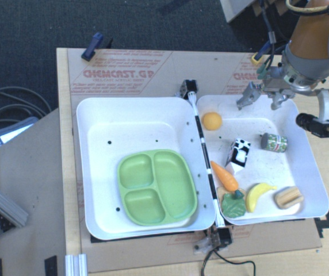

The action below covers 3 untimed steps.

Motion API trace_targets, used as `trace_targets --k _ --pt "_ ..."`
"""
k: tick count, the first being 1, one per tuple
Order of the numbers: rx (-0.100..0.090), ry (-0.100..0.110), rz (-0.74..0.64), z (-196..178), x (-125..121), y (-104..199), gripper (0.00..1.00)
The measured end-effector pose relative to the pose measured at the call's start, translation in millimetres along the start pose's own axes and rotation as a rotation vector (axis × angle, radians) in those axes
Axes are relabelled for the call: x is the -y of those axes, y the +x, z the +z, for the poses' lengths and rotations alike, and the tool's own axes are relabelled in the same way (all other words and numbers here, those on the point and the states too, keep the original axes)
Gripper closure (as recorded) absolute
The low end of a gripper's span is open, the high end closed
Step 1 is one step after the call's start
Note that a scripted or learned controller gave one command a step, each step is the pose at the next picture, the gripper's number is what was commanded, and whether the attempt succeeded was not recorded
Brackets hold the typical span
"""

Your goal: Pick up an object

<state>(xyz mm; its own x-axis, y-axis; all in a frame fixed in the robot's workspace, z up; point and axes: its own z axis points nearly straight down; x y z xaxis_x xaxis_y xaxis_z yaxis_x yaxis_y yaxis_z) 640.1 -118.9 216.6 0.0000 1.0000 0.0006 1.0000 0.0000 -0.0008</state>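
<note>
My gripper (262, 98) spread open with nothing in it over the right bin (309, 154) far edge, carrot (225, 177) below, long axis diagonal, tip toward upper left, leafy end toward lower right

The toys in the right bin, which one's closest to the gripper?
The orange ball, alone at the bin's back left, just below the gripper. The can sits slightly farther.

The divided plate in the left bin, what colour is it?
Light green: the divided plate shows best in the camera view.
</note>
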Motion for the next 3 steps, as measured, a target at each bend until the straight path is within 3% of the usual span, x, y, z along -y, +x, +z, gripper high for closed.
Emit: trace_targets --k 1,2,3 --pt "0.001 -0.001 0.0 132 47 12 0.0" --pt "0.002 -0.005 0.001 121 46 11 1.0" --pt "0.0 -0.002 -0.001 32 43 100 1.0"
